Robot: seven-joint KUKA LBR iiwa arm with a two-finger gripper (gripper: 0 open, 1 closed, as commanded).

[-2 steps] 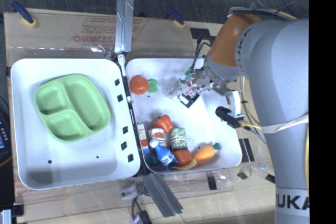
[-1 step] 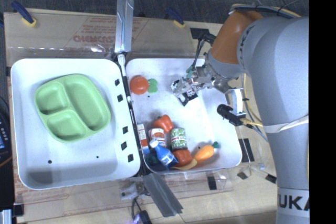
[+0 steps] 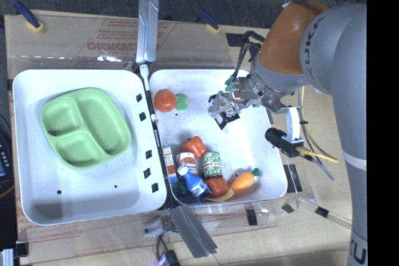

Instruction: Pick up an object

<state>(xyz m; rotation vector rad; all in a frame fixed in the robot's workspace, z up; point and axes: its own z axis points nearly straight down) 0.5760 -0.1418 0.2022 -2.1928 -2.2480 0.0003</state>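
The gripper (image 3: 223, 110) hangs over the upper middle of the right bin (image 3: 262, 152), at the end of the grey arm (image 3: 324, 40) that reaches in from the right with its orange band above the wrist. Whether it is apart or together cannot be told from this slant, and nothing can be seen between its tips.

Just to its left, near the bin's upper left corner, lies a tomato (image 3: 164, 100) with a small green piece (image 3: 181, 101) touching its right side. Below the gripper, toward the bin's near edge, a cluster of objects sits packed together: a red-orange pepper (image 3: 194, 146), a can with a green label (image 3: 212, 165), a blue bottle (image 3: 194, 185) and, to the right of these, a carrot (image 3: 243, 180).

Far to the gripper's left, in the left bin (image 3: 37, 196), rests a green divided plate (image 3: 86, 126). Both bins stand on the counter (image 3: 324, 152).
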